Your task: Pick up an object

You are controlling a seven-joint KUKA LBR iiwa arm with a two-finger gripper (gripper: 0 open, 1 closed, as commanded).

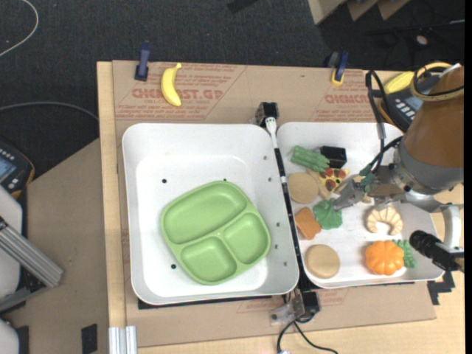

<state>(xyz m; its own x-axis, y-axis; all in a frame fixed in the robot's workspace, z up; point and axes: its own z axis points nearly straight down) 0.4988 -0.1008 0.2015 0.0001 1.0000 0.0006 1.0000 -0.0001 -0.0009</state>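
Note:
The right bin holds several toy foods. Among them are a green leafy piece, a black block, a tan round cookie, a green broccoli-like piece and an orange block. There are also a tan bun, an orange pumpkin and a pale croissant-like piece. My gripper hangs low over the middle of this bin, just above the broccoli-like piece and beside a small red and yellow item. I see nothing clearly held in it.
The left bin bears a green divided plate. A yellow banana lies on the cardboard behind the bins, between two blue clamps. The arm's grey and orange body covers the right bin's far right side.

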